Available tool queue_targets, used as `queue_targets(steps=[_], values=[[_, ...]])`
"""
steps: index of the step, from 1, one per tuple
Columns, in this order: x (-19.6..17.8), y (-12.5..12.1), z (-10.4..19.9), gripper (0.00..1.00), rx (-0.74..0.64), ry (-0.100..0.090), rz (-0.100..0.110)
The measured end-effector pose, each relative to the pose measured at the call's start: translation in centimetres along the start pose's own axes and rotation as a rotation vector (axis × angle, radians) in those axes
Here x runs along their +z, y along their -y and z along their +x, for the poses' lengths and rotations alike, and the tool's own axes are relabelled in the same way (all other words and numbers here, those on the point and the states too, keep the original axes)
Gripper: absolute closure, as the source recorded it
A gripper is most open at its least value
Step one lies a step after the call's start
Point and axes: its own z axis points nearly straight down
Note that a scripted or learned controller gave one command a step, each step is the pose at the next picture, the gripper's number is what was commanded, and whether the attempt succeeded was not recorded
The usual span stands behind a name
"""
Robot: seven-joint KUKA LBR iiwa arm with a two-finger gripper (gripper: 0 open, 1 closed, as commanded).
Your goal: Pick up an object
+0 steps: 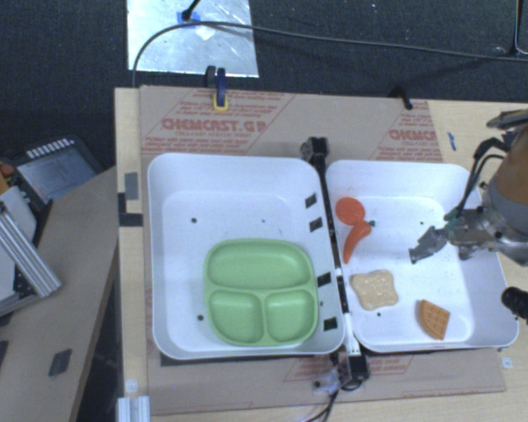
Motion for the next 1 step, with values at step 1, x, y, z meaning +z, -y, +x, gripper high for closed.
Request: queue_targets(steps=[1], values=[[-0.59, -0.28, 0.03, 0.00, -0.003, 0.002, -0.013]])
